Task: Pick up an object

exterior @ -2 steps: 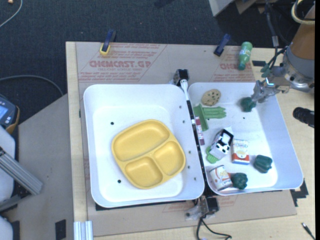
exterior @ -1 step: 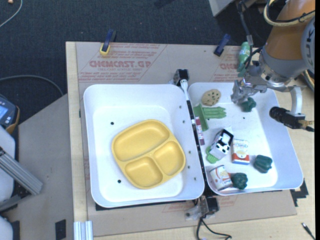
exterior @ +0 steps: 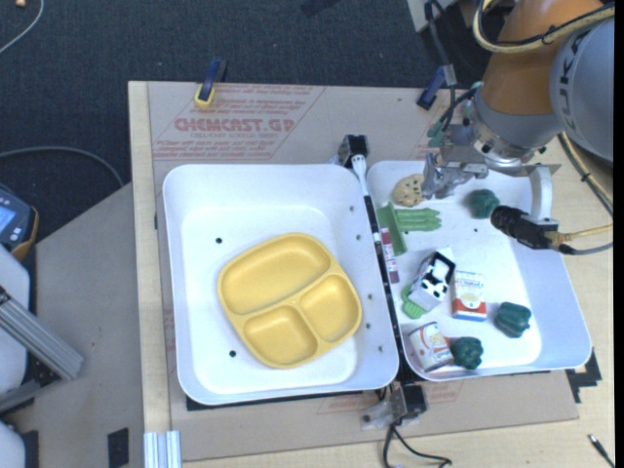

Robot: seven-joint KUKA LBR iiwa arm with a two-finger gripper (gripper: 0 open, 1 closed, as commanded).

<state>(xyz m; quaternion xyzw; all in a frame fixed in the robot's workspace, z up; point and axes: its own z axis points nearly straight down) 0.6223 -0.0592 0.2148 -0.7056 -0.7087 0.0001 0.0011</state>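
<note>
The gripper (exterior: 441,178) hangs over the far left corner of the right bin (exterior: 546,291), just above a cookie (exterior: 407,190); whether it is released or clenched cannot be told from here. Near it lie a green glove (exterior: 411,220) and a dark green pepper (exterior: 481,202). Nearer in the same bin sit a toy cow (exterior: 430,281), a small red-and-white carton (exterior: 470,295), another green pepper (exterior: 513,318), a broccoli (exterior: 468,351) and a packet (exterior: 428,344). The left bin (exterior: 195,261) holds a yellow divided plate (exterior: 289,298).
</note>
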